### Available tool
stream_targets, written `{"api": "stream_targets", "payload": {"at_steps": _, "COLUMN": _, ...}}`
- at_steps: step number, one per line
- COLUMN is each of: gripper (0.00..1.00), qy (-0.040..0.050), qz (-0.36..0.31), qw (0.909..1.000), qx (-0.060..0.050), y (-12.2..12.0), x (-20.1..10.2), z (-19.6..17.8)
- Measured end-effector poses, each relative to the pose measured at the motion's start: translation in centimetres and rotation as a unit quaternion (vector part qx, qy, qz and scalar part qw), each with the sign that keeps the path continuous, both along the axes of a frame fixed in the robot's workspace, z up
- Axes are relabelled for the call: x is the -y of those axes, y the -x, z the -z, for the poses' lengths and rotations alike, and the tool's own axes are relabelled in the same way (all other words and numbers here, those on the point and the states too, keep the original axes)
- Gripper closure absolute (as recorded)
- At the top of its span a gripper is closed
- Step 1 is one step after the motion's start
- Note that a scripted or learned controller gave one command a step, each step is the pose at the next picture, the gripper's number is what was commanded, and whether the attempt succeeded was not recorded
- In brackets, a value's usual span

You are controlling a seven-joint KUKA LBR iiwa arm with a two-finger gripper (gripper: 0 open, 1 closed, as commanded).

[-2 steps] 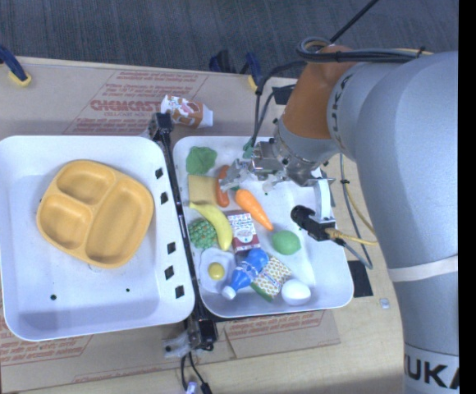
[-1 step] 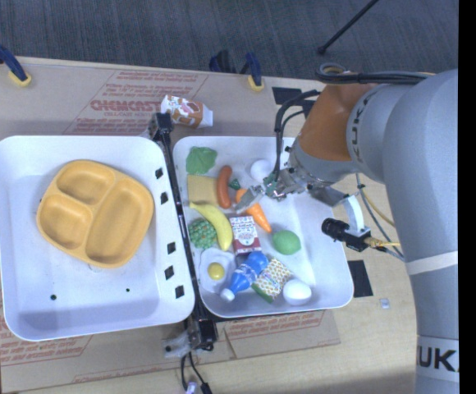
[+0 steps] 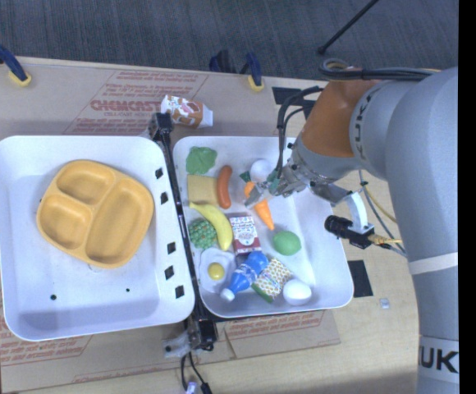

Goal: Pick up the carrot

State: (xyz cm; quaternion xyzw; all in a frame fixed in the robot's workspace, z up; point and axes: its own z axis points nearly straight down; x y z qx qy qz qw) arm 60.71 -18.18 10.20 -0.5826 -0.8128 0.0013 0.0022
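A small orange carrot [image 3: 263,214] lies mid-bin, the pincer [image 3: 264,189] just above it, its opening impossible to judge. Likely light, stiff, smooth plastic; grip across the thicker middle.

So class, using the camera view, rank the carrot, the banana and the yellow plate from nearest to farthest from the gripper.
1. Carrot: just below the gripper, in the right bin.
2. Banana: further left in that same bin, near its left wall.
3. Yellow plate: farthest, across in the left bin.
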Motion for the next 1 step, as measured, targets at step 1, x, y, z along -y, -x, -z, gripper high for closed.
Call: {"api": "stream_targets", "payload": {"at_steps": 1, "gripper": 1.0, "qy": 0.0007, "qz": 0.105, "qw": 0.9944, "qx": 0.002, "y": -2.06, "x": -1.33, "z": -10.4}}
